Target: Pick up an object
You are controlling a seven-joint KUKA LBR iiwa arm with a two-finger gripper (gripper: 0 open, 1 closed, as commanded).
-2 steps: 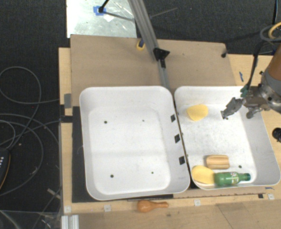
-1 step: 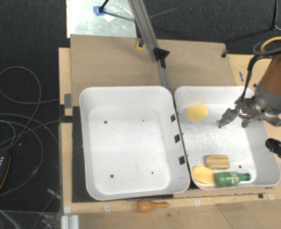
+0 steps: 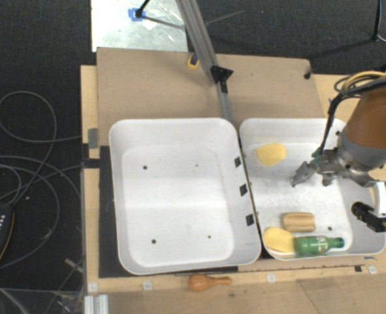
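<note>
Camera view: two bins, one arm, four pieces on offer

Left bin point(image 3: 173, 195): bare white floor with a few dark dots; nothing for the arm there.

Right bin point(image 3: 291, 136): holds all the stock.
- Yellow lump point(image 3: 271, 154), pale and rounded, lying alone near the far wall, just beside the divider. Well apart from the others, so probably the easiest take.
- Wood block point(image 3: 298, 222), tan and squat, towards the near end.
- Yellow piece point(image 3: 279, 239), rounded, in the near corner, touching or very nearly touching the bottle.
- Green bottle point(image 3: 318, 244), lying on its side along the near wall, cap pointing right (crowded against the wall; a harder grip, I judge).

Gripper point(image 3: 303, 176): low over the middle of the right bin, between the lump and the block, tilted towards the left. Fingers look slightly parted with nothing between them, so no piece is in hand. Arm reaches in from the right, orange band above the wrist.

Off the bins: an orange-brown thing point(image 3: 209, 281) on the bench's near edge, out of play.
</note>
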